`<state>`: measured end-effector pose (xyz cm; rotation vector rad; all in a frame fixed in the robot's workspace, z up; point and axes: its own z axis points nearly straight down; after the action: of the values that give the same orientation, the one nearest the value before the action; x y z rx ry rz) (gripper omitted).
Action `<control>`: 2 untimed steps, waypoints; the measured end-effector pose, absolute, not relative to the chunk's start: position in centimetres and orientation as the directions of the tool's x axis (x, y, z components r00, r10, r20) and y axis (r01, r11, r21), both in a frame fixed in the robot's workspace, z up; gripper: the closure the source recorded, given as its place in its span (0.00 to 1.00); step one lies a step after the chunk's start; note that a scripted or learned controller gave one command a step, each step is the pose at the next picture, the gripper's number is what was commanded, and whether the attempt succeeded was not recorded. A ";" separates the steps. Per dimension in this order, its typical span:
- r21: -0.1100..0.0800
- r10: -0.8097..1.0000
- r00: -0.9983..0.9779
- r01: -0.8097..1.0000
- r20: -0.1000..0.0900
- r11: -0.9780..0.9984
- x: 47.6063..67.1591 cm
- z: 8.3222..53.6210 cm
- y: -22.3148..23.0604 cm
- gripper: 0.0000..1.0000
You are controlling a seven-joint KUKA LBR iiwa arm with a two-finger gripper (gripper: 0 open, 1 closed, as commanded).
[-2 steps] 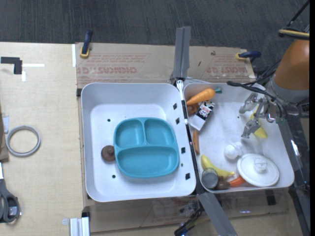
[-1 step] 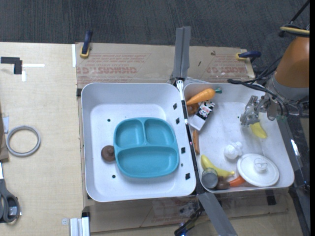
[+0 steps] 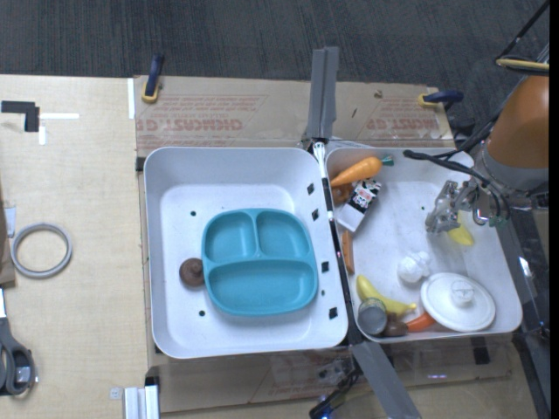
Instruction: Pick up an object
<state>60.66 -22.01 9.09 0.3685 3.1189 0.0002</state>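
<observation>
- The arm (image 3: 520, 133) reaches in from the right of the desk (image 3: 70, 173) and hangs over the right bin (image 3: 397, 221).
- Its jaws (image 3: 444, 215) point down above the bin's right half, near the far right corner; whether they stand wide or narrow cannot be told, and nothing shows between them.
- A small yellow object (image 3: 463, 236) lies on the bin floor just beside the jaws, toward the bin's right wall.
- An orange carrot (image 3: 355, 171) lies in the right bin's far left corner, with a small black-and-white carton (image 3: 359, 201) just beside it on the near side.
- A crumpled white object (image 3: 413, 267) sits near the middle of the right bin.
- A round white lid (image 3: 458, 301) rests in the bin's near right corner.
- A yellow banana (image 3: 383, 296) lies along the near left part of the bin, touching a grey can (image 3: 371, 318) at the near left corner.
- The left bin (image 3: 175, 190) holds a teal divided plate (image 3: 259, 261) at its middle.
- A small brown ball (image 3: 191, 272) lies just beside the plate's left edge.
- A grey ring (image 3: 39, 250) lies on the desk, well apart from both bins, near the left edge.
</observation>
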 end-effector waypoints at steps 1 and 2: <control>0.000 0.233 -0.972 0.233 -0.001 0.972 60.7 9.1 -22.0 0.00; -0.001 0.231 -0.973 0.231 -0.005 0.973 60.8 10.0 -22.0 1.00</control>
<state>60.83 -21.97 10.03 0.3641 3.1155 -0.0018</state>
